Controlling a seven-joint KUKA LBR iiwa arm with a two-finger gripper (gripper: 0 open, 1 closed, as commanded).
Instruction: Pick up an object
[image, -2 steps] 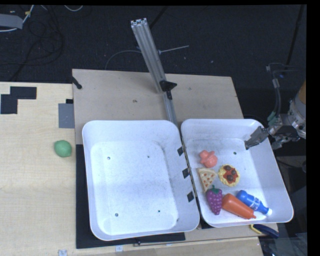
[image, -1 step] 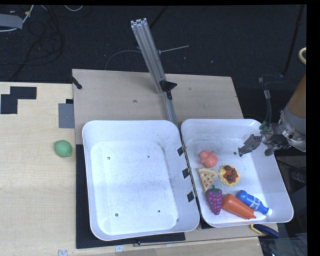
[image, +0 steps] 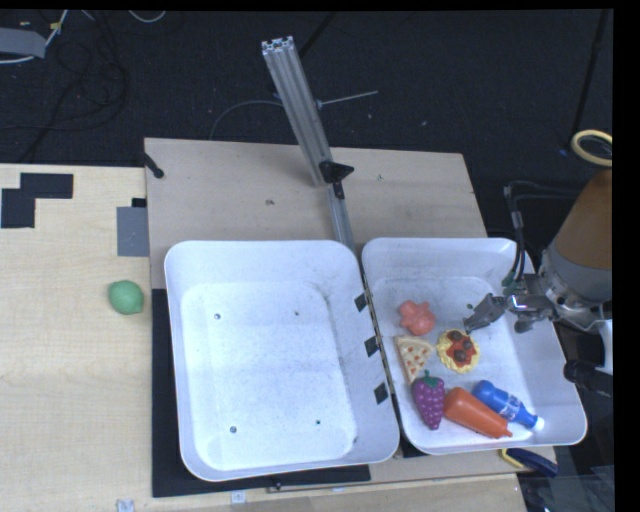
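Pincer (image: 480, 315) hangs low over the right bin (image: 440, 255), reaching in from the right — whether it's apart or together, I cannot tell. The toys cluster beneath: round yellow piece (image: 459, 351) just beside it, pink lump (image: 417, 317), grapes (image: 428, 398), carrot (image: 476, 413), blue bottle (image: 506, 403) — likely lining up on the yellow one.

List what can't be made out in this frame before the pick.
- Claw, camera view: small and dark, open or shut not readable.
- Arm: cut off by the right edge.
- Round toy below the claw: too small to identify.
- Yellow-blue item below the right bin: partly hidden by the bin rim.
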